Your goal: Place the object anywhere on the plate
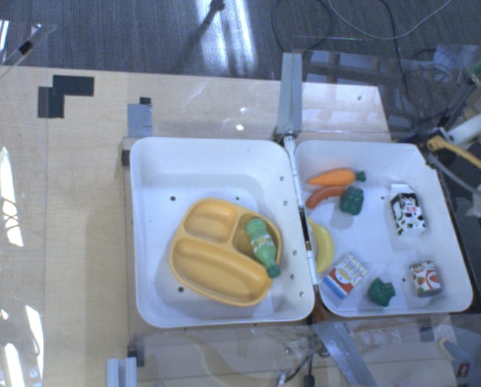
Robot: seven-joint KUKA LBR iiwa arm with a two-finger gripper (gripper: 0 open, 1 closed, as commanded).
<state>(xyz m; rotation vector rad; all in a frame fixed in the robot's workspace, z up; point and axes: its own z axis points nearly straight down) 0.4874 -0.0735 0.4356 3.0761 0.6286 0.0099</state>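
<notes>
The yellow plate leaves open white floor along the left bin's back and left sides. A green bottle blocks the plate's right compartment. The right bin is crowded with small items, with bare floor in its middle.

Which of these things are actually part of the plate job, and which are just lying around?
Part of the job:
yellow plate, in the left bin
green bottle, lying in the plate's right compartment

Lying about, in the right bin:
carrot
sausage
banana
cow-print carton
</notes>
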